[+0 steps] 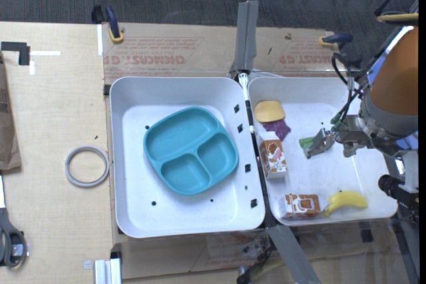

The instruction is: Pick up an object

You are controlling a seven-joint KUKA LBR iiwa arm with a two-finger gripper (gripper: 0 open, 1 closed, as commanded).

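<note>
At right of the frame, the end effector [324, 142] hovers over the right bin [373, 206], seemingly gripping a green object [308, 142]; it should lift straight, slowly.

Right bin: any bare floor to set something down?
Right bin: bare in the middle, between carton, banana and gripper. Left wall crowded. Left bin: bare strip around the tray.
</note>
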